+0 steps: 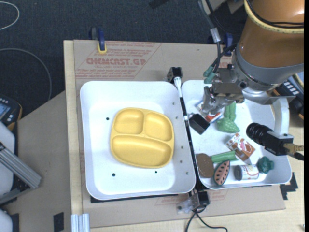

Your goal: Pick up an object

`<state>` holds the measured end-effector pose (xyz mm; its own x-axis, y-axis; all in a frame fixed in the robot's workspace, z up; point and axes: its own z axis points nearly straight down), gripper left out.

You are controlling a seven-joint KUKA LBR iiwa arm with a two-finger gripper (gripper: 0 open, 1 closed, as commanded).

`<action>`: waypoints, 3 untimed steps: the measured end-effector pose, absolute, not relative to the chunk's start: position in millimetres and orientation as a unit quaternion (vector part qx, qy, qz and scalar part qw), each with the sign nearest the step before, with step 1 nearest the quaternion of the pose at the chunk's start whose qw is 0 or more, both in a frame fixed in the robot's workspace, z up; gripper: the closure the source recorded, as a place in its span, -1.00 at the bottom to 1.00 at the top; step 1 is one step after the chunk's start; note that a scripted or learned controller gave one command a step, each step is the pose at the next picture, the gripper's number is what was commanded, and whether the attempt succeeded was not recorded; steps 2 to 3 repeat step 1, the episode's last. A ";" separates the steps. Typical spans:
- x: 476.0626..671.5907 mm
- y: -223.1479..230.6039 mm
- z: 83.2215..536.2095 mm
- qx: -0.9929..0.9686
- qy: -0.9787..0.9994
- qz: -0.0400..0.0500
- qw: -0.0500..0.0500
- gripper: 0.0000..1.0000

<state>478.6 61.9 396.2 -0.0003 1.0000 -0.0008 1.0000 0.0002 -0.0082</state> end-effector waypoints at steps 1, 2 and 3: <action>480.0 61.3 410.9 -0.707 -0.708 -0.001 -0.001 1.00; 480.0 61.3 410.9 -0.707 -0.708 -0.001 -0.001 1.00; 480.0 61.3 410.9 -0.707 -0.708 -0.001 -0.001 1.00</action>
